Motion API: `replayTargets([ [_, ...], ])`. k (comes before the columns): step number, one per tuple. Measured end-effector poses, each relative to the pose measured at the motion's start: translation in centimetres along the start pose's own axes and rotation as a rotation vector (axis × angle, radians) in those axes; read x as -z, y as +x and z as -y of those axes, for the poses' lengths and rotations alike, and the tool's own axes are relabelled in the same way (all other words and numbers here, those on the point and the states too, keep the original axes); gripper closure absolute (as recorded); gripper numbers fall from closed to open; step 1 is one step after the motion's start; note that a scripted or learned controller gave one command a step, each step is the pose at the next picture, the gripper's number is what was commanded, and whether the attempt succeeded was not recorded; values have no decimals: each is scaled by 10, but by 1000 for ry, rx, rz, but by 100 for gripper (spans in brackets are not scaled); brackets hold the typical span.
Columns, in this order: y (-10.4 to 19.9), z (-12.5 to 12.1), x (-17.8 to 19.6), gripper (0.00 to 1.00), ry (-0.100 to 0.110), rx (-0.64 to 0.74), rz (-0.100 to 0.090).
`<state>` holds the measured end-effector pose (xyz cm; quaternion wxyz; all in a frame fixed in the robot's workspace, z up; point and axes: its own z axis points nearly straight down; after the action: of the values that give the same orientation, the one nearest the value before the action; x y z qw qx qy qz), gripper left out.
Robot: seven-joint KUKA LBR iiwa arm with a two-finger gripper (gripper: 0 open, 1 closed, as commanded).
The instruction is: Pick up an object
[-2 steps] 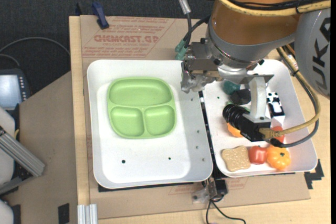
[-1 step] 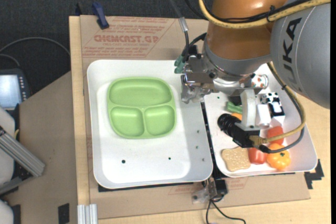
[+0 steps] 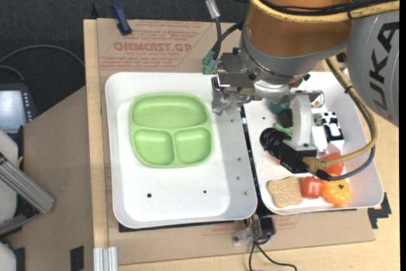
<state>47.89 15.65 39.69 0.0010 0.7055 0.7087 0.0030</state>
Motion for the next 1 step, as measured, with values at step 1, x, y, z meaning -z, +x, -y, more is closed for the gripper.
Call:
replayTargets([
  [1,-36,1,-63,100,14,-10,6],
])
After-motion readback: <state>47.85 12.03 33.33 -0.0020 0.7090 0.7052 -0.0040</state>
